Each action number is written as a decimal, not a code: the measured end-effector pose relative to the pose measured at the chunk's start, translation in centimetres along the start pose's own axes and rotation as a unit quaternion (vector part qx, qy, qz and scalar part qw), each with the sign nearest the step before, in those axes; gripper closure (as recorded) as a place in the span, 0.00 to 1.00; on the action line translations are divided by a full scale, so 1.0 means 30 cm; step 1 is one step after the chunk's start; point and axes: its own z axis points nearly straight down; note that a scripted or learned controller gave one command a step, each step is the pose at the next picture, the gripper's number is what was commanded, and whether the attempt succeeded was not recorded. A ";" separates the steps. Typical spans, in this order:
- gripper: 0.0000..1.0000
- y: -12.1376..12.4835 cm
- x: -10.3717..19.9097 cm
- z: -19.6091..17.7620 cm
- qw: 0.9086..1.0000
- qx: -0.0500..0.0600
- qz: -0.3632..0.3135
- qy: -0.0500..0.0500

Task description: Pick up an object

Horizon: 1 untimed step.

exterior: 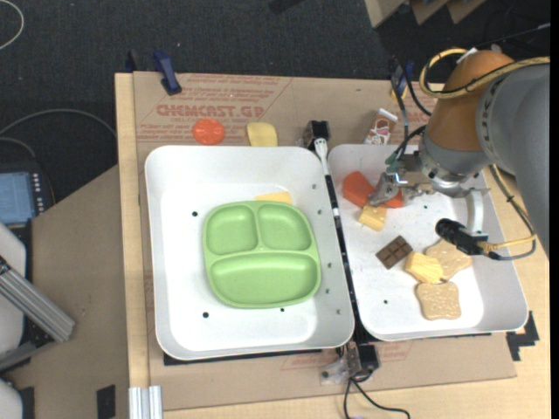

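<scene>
While the grey arm reaches in from three o'clock, its end effector (385, 190) is seen low in the right white bin (502, 308), at that bin's ten o'clock corner, over an orange-red flat piece (355, 187) and just above a pale yellow cheese-like wedge (372, 218). Whether it is open or has hold of anything cannot be told. A green compartment plate (260, 254) lies in the left white bin (175, 312).

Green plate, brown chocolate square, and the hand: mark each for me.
Green plate (260, 253): camera view, on the ridge where its compartments meet.
Brown chocolate square (394, 251): camera view, middle of its top face.
Hand (385, 190): camera view, at its tip, above the orange piece.
</scene>
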 end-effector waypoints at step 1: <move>1.00 -0.157 0.151 -0.356 1.000 -0.002 0.002 0.000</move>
